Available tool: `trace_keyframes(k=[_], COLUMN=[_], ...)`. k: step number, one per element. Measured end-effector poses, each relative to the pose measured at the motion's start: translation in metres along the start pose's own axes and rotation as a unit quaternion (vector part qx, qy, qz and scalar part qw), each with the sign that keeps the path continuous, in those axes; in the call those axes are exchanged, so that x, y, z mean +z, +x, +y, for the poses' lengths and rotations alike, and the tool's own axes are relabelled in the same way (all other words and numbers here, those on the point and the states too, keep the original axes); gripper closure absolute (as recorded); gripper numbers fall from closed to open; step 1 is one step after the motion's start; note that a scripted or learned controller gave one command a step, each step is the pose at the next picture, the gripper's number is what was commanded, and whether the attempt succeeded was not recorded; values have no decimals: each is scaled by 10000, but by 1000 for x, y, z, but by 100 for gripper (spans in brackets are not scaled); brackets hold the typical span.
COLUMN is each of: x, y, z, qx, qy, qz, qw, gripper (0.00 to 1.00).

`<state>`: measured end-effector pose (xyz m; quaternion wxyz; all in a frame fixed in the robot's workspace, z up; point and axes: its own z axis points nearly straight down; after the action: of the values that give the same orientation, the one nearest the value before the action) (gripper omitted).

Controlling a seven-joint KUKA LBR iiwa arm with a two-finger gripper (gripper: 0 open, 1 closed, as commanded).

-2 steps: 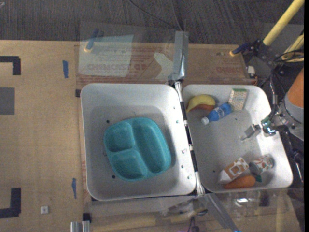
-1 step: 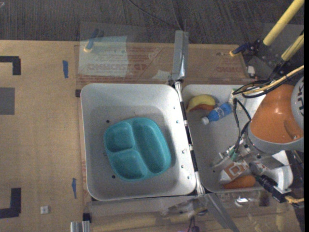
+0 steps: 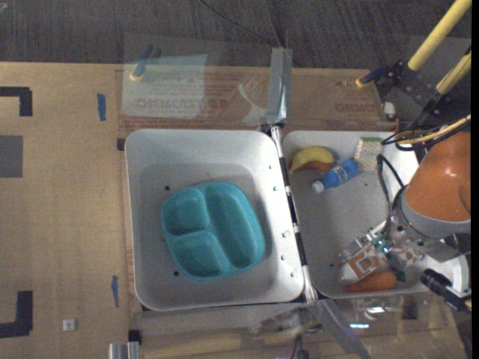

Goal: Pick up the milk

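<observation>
The milk (image 3: 362,261) is a small white carton with brown print, lying tilted near the front of the right bin (image 3: 337,223). My gripper (image 3: 387,243) hangs low over the carton's right end, under the arm's orange band (image 3: 447,187). The wrist hides the contact, so I cannot tell whether the carton is held. An orange carrot-like piece (image 3: 373,280) lies right against the carton's front side.
A yellow banana (image 3: 313,157), a blue bottle (image 3: 336,176) and a small pale packet (image 3: 368,152) lie at the back of the right bin. A teal divided plate (image 3: 213,231) sits in the left bin (image 3: 150,200). A metal divider (image 3: 290,223) separates the bins.
</observation>
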<state>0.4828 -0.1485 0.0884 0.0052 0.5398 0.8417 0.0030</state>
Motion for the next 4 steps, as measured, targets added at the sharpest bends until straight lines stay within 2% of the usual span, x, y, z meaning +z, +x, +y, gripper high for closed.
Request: trace_keyframes(k=[1,2,3,4], x=[-11,-11,-1,1], y=[-3,-3,-7,-56], z=[0,0,1,26], qx=[25,26,-1336,-942], qy=[-23,-22,-38,10], qz=[-25,-24,-34,-4], qw=[10000,10000,9910,9955], gripper=[100,0,0,0])
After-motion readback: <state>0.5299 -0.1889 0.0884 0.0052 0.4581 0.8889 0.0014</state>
